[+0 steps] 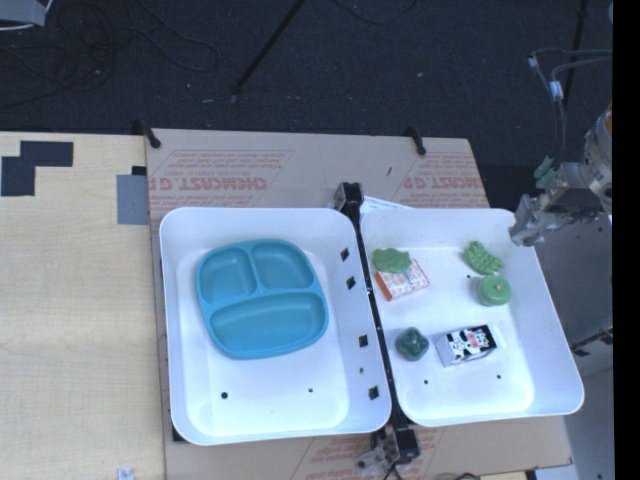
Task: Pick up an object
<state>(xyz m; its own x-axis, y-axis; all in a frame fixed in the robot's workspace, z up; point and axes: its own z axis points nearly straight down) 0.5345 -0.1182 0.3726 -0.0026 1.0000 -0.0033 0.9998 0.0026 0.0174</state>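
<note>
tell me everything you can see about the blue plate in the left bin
The blue plate is a light blue divided tray with rounded corners, apparently plastic. It has three compartments: two smaller ones along its far side and one wide one along its near side, split by raised ridges. All three look bare. It lies flat, right side up, turned slightly askew, on the floor of the left bin, toward the far half. Nothing else touches it.
</note>
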